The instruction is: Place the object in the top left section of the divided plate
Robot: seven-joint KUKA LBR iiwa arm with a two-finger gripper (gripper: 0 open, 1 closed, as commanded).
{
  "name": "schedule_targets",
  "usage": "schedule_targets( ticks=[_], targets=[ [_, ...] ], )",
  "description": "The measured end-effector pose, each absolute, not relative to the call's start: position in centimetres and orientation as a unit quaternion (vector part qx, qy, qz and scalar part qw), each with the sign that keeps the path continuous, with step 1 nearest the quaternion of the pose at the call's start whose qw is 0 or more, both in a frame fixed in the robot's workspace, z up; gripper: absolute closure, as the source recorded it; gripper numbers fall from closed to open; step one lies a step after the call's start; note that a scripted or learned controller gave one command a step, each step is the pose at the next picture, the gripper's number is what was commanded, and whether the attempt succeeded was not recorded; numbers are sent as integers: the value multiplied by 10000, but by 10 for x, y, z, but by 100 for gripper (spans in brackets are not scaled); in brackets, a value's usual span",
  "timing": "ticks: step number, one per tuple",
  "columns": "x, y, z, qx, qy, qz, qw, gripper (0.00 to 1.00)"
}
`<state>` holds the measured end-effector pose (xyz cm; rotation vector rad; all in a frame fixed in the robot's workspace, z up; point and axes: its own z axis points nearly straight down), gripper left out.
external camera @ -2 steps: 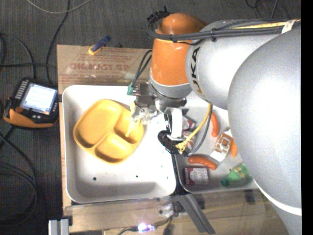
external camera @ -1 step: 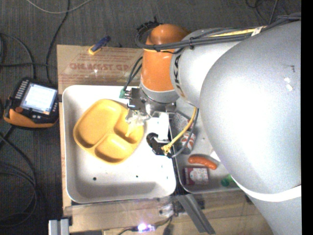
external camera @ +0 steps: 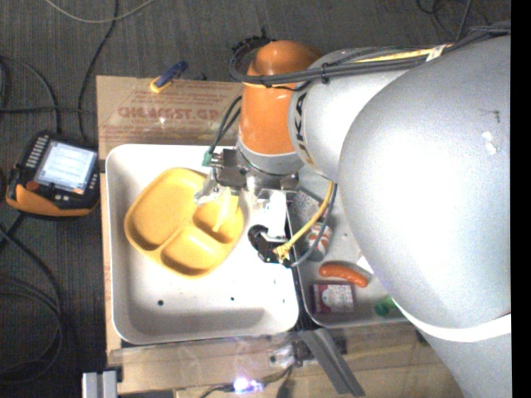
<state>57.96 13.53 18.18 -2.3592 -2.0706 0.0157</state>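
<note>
Dark carpet floor (external camera: 50,322), trailing cables (external camera: 83,11), cardboard sheet (external camera: 158,118)

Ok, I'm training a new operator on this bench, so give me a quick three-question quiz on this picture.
1. True or false: the yellow divided plate lies in the left bin.
2. What is the gripper above? A) the plate B) the bare floor of the left bin C) the pendant
3. What lies in the right bin near the orange sausage-shaped item?

Key: 1 true. 2 A. 3 a dark red packet; a small green thing lies at the arm's edge.
</note>
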Motion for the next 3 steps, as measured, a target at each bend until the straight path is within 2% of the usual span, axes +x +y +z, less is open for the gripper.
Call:
schedule_targets(
  ticks=[1,2,3],
  targets=[
    [580,135,182,-7516,-6596,50,13,0],
    [579,135,186,-7507,-6605,92,32,100],
    [579,135,186,-7508,-6605,94,33,0]
  ],
)
